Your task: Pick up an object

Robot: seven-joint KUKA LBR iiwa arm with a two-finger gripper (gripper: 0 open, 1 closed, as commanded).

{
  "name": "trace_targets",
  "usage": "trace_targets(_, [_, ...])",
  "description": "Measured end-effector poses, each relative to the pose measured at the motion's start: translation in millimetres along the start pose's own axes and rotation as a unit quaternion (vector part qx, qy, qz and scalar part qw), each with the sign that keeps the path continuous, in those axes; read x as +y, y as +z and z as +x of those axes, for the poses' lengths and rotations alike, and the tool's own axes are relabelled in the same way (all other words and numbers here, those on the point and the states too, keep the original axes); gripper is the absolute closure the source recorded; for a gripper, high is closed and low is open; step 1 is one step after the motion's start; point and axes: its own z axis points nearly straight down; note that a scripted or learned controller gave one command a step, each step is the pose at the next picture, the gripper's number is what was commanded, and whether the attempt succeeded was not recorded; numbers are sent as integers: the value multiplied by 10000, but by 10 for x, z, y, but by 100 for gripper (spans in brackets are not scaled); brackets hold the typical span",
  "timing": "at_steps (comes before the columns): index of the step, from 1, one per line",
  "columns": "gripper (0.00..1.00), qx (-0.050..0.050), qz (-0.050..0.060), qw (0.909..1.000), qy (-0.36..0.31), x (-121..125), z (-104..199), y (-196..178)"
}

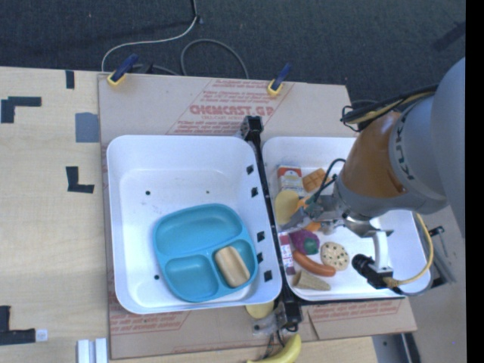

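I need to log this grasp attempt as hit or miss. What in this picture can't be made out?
- The hand in the right bin: the arm's wrist covers it from above, so any grip is unreadable.
- Toy food under the wrist, beside the purple piece: partly hidden.
- Small carton: print too small.
- Banana: cut off by the bottom edge.

Fixed overhead slant above both bins (121,203)

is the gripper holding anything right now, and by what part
Cannot be told: the gripper sits low among the toy food in the right bin, its tips hidden.
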Motion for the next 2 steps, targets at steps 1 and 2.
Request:
trace_targets(1, [0,18,35,10000,-4,159,-39,11])
trace_targets(2, [100,3,10,10000,-6,167,-45,-93])
